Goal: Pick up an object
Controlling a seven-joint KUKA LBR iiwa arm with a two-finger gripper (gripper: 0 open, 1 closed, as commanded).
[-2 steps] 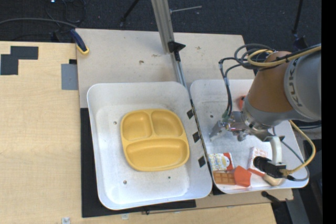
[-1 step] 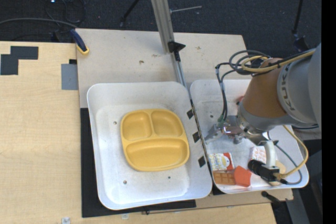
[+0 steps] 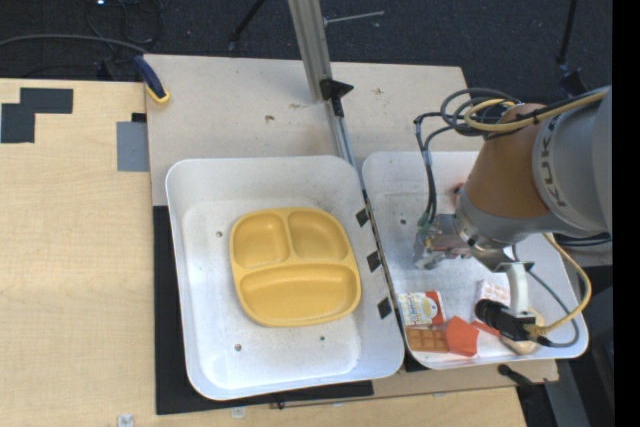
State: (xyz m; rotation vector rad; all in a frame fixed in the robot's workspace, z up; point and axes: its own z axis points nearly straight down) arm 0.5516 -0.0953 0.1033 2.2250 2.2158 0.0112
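No legible text, label or number anywhere.

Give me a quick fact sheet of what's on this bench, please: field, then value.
left bin: shallow, white, holds the tray
yellow plastic tray with three compartments: lies flat in the left bin
right bin: shallow, white, arm reaching into it
gripper: low over the right bin's middle
small orange and white objects: clustered at the right bin's near edge
silver metal post: stands behind the bins
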